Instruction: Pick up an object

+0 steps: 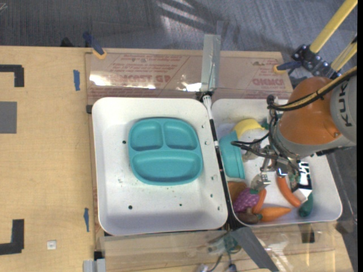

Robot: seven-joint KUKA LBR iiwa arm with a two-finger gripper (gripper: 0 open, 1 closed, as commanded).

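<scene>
1. The bench [45,152] is pale wood and carries two shallow white bins side by side.
2. The left bin [108,197] holds a teal divided plate [165,151], lying flat near its middle.
3. The right bin [326,194] holds the toy food.
4. The arm [309,118], grey with an orange band, reaches over the right bin from the right.
5. A teal cup [231,154] lies against the right bin's left wall, with a yellow piece [249,128] just behind it.
6. The end effector [267,171] hangs low over the bin's middle; whether it is spread or closed cannot be told, and nothing is seen in its grip.
7. Orange carrots [275,212] and purple grapes [247,199] lie near the front wall, just beside each other.
</scene>
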